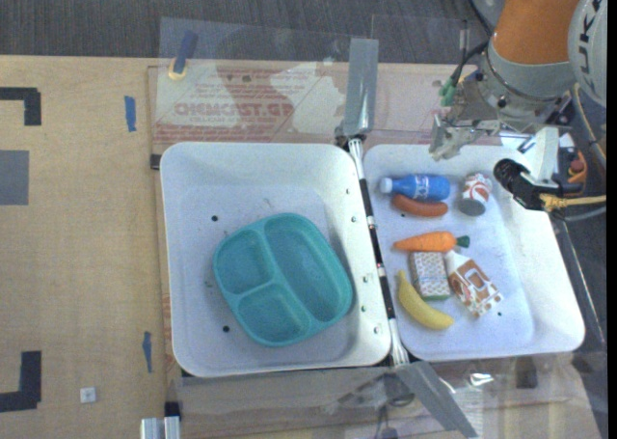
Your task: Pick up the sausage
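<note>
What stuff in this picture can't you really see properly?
- Gripper: its fingers are too small and blurred in the camera view to tell how they stand.
- Sausage: its upper edge is tucked against the blue bottle.
- Small carton and biscuit pack: the print is too small to read.
- Arm: cut off by the top edge.

Red-orange sausage [419, 205]; blue bottle [417, 186] with white cap; orange carrot [425, 243], green top; yellow banana [421, 304]; teal divided tray [281, 279]; white bins [193, 196]; tan desk [77, 234], blue-taped.
</note>
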### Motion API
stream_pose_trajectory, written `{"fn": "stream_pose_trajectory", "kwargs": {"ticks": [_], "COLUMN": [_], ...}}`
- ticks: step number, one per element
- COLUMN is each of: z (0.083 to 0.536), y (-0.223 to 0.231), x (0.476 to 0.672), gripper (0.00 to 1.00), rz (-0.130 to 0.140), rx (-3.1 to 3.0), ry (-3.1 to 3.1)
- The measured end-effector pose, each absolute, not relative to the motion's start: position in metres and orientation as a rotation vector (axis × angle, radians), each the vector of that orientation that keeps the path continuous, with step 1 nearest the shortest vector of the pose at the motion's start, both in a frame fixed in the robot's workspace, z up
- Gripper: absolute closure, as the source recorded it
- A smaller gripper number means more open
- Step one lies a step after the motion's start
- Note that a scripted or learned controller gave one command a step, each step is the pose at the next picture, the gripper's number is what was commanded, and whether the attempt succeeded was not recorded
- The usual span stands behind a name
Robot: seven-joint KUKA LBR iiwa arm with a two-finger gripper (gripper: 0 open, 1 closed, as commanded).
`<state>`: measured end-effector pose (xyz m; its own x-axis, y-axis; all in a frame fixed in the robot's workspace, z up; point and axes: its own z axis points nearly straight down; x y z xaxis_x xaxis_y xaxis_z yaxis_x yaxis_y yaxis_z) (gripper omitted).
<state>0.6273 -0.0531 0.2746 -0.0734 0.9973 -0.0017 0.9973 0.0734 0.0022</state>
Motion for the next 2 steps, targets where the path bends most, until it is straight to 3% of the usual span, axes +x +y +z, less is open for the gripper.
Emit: {"fn": "stream_pose_trajectory", "kwargs": {"ticks": [1,2], "z": [0.185,0.28], "y": [-0.024,-0.096], "x": [0.662,0.655], "gripper": [1.0,1.0], "rz": [-0.001,0.003], "rx": [1.92,1.677], "ry": [2.487,2.649]}}
